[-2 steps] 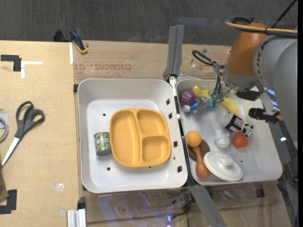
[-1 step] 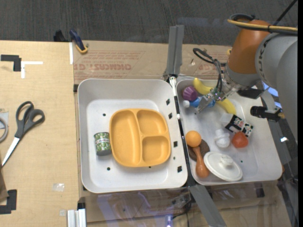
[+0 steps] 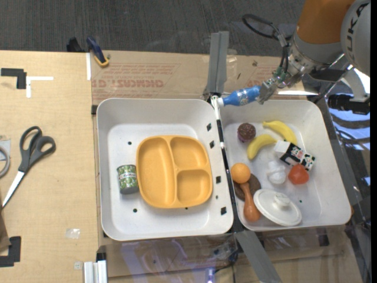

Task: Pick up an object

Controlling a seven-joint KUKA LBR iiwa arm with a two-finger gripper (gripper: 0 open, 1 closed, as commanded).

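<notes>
Pale wooden table (image 3: 47, 175) carried two white bins; upper right, the hand (image 3: 266, 91) was clamped on a blue plastic bottle (image 3: 241, 96), lifted; next, carry clear.

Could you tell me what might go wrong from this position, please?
The pincer grips the blue bottle by one end, so it may swing or slip out. It hangs over the rim between the bins; a drop could land outside or roll among the bananas.
</notes>
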